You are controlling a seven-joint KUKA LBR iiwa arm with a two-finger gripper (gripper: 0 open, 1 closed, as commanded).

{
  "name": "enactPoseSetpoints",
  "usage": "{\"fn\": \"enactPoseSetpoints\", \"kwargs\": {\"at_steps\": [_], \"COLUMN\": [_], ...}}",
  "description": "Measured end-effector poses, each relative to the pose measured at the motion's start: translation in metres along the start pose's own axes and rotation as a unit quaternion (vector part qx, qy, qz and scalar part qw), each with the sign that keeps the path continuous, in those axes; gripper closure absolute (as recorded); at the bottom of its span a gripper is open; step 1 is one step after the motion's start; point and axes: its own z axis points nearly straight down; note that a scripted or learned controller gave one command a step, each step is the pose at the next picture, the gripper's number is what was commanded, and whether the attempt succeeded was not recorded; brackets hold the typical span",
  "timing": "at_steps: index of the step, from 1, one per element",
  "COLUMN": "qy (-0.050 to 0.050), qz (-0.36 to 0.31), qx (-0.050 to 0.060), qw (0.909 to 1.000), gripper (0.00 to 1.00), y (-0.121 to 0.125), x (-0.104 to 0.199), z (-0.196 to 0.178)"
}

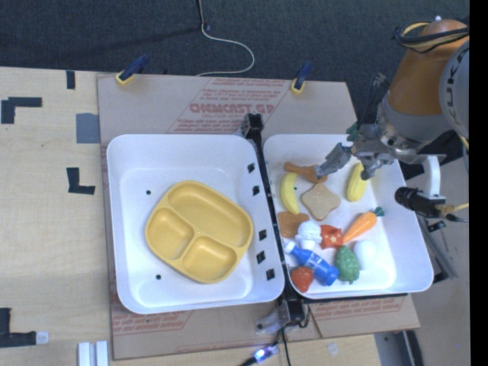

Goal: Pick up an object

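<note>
Yellow corn (355, 181): right bin (404, 277), just beside our gripper (350, 166).
Gripper: fingers spread, nothing between them.
Approach: we'd centre over the corn (toys crowd nearby), then descend.

Fixed cam above bench, slanted down, both bins (122, 158) in frame.

A pale wooden desk (46, 227) bears black tape marks (76, 181) near its left edge. A printed cardboard sheet (221, 105) lies across its middle, held at the far edge by two blue-and-yellow clamps (131, 69). Beyond lies dark carpet (91, 14), crossed by what seems a thin white cable (229, 44).
</note>
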Motion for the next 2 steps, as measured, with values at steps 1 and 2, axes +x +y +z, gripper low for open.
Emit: {"fn": "enactPoseSetpoints", "kwargs": {"at_steps": [1,2], "qy": [-0.001,-0.001], "qz": [-0.002,-0.001], "qx": [-0.007,-0.004], "qw": [1.0000,1.0000], "gripper": [0.00,0.00], "y": [0.002,-0.001], "x": [0.000,-0.009], "z": [-0.008,0.050]}}
